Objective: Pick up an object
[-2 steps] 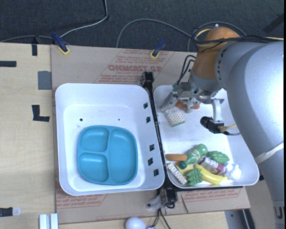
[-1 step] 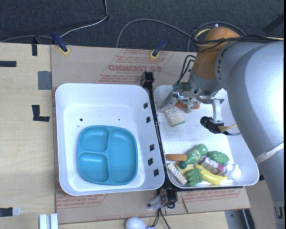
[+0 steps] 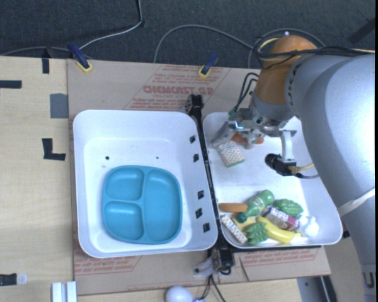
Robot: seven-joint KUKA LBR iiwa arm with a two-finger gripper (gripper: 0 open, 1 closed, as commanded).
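Although the claw [image 3: 239, 129] sits low in the upper part of the right bin [image 3: 315, 187], whether its fingers are parted or closed cannot be told from this slanted view. Just below and left of it lies a small pale speckled object [image 3: 230, 153], perhaps a sponge or wrapped snack, close enough that touching cannot be ruled out.

The likeliest failure, as a judgement, is a miss or a nudge: that object lies near the black divider [image 3: 201, 168] between the bins, so a finger could strike the wall or push the item against it.

The other objects crowd the bin's lower edge: a green toy vegetable [image 3: 262, 201], a yellow banana [image 3: 276, 231], an orange carrot-like stick [image 3: 232, 207] and a patterned bar [image 3: 234, 229], touching or overlapping. A grasp there risks catching two at once.

The open room is the bare white middle of the right bin. The left bin [image 3: 88, 168] holds a blue divided plate [image 3: 142, 204].
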